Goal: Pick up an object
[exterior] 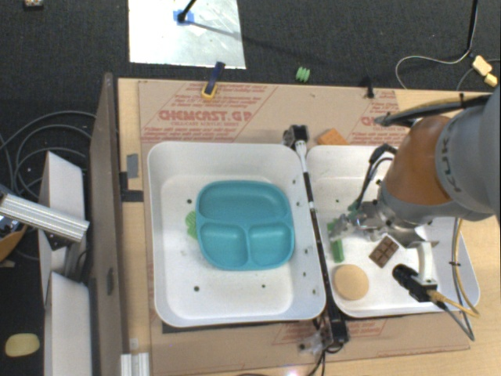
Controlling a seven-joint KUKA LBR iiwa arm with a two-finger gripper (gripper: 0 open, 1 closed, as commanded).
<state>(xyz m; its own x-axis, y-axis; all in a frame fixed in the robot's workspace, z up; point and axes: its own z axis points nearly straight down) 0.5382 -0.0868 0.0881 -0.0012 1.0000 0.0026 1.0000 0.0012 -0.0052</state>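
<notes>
The pincer (350,222) hangs low over the left half of the right bin (338,161), under the grey arm (462,163) with its orange band, and from this slant I cannot tell whether it is spread or pressed together, nor whether it touches anything. Just beside it at 6 o'clock lies a small green stick (337,250) on the bin floor, standing roughly on end in the view. At 4 o'clock, near the wrist, lies a brown grooved block (383,251), tilted on a corner. Further out at 6 o'clock, close to the bin's near wall, sits a round tan lump (351,281), apart from the stick and the block. At 12 o'clock, beyond the bin's far rim, an orange piece (332,138) rests on the cardboard sheet (250,104). At 9 o'clock, across the black divider where the two bins meet, the left bin (176,171) holds a teal divided plate (245,224), with a scrap of green (190,224) showing at the plate's left edge. The cardboard sheet that covers the bench bears "CHEMCAST GP" in red capitals at 11 o'clock from the pincer; the same red lettering begins again at 1 o'clock but the arm cuts it off, and the finer red print around both is too small to read.
</notes>
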